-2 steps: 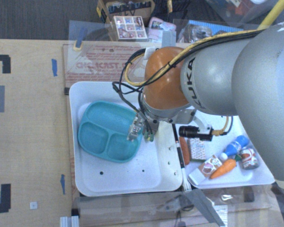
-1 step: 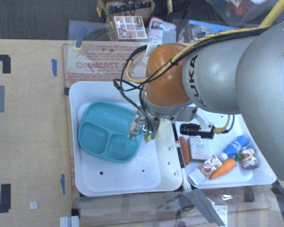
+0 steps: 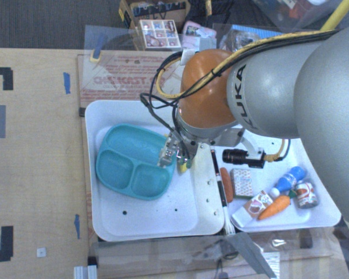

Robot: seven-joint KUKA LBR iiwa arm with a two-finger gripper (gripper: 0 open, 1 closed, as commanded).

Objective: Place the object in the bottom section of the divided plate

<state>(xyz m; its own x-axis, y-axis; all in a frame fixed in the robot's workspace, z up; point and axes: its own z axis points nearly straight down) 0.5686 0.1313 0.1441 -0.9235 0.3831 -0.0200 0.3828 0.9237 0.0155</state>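
A teal divided plate (image 3: pixel 128 158) lies in the left white bin (image 3: pixel 139 222). It has one large section toward the back and two smaller ones toward the front. My gripper (image 3: pixel 170 153) hangs over the plate's right rim, under the orange wrist band (image 3: pixel 206 92). A small yellow-green thing (image 3: pixel 183 165) shows just right of the gripper, by the plate's edge; whether it is held is unclear.
The right bin (image 3: pixel 323 217) holds a reddish sausage (image 3: pixel 224 183), a patterned packet (image 3: pixel 242 182), a carrot (image 3: pixel 274 207), a blue bottle (image 3: pixel 289 179), a can (image 3: pixel 305 195) and a small carton (image 3: pixel 257 203). The arm's grey body (image 3: pixel 302 80) covers the back right.
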